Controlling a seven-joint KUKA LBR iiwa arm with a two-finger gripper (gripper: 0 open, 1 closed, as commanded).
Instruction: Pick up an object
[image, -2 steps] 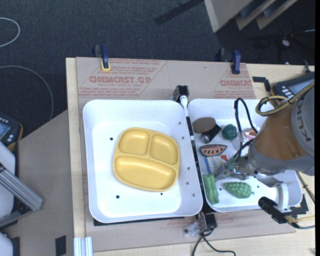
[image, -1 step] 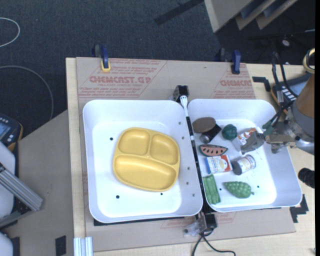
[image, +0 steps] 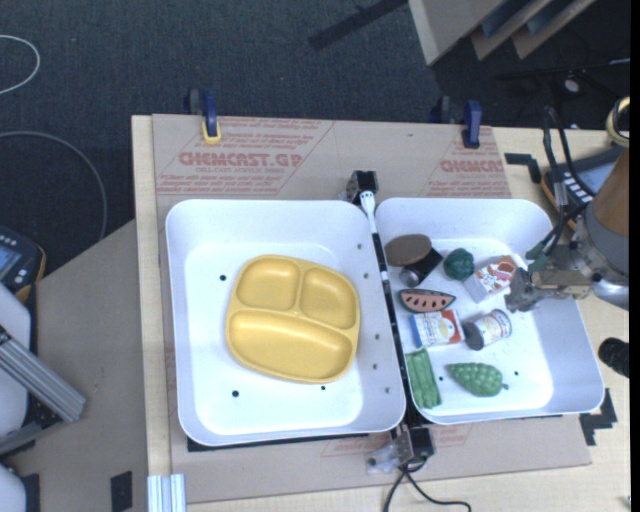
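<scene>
Where bins (image: 190, 300) sit, prob. cardboard bench (image: 290, 150), carpet (image: 90, 80)

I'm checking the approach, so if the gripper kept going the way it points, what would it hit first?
Probably the small grey-capped jar lying on its side, just below and left of the gripper in the right-hand white bin. Depth is unclear from this slanted view.

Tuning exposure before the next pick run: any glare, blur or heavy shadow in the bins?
Camera view: light is even and soft; the white left bin runs bright, near blown out, while the yellow tray keeps its detail. Shadows are faint. The small items in the right bin look soft, and the end effector is slightly blurred.
</scene>
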